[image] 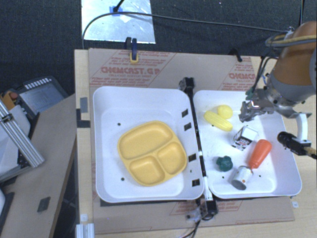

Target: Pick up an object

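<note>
The right bin (pixel 277 182) holds several objects. A yellow banana-shaped toy (pixel 218 120) lies at its upper left with a round yellow piece (pixel 225 111) touching it. A small white and black object (pixel 244 137) sits near the middle. An orange bottle (pixel 258 153) with a grey cap (pixel 239 177) lies tilted toward the front. A dark green lump (pixel 224 162) rests left of the cap. My gripper (pixel 249 111) hangs over the bin's upper middle, just above the white and black object and right of the yellow toys. Nothing shows in its grasp.
The left bin (pixel 106 133) carries a yellow three-compartment tray (pixel 151 152). A black divider (pixel 194 133) runs between the bins. The arm (pixel 292 68) with its orange band fills the upper right, and a black and white attachment (pixel 296 138) hangs over the right bin's edge.
</note>
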You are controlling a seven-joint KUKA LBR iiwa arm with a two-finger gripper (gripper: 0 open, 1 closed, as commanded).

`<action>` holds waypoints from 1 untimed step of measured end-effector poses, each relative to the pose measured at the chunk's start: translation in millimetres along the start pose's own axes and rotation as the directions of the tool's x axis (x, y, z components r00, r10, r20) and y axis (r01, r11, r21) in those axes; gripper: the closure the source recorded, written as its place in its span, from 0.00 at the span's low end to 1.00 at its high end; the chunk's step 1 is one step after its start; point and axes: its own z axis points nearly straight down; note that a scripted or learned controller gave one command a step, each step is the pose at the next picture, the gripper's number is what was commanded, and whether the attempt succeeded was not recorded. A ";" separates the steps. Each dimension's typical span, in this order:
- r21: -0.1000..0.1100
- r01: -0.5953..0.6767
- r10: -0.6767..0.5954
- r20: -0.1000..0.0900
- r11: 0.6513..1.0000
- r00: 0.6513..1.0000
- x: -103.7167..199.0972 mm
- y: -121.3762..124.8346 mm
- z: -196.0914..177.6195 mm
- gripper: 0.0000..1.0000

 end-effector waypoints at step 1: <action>0.000 0.006 -0.006 -0.002 1.000 1.000 57.9 20.4 -6.8 1.00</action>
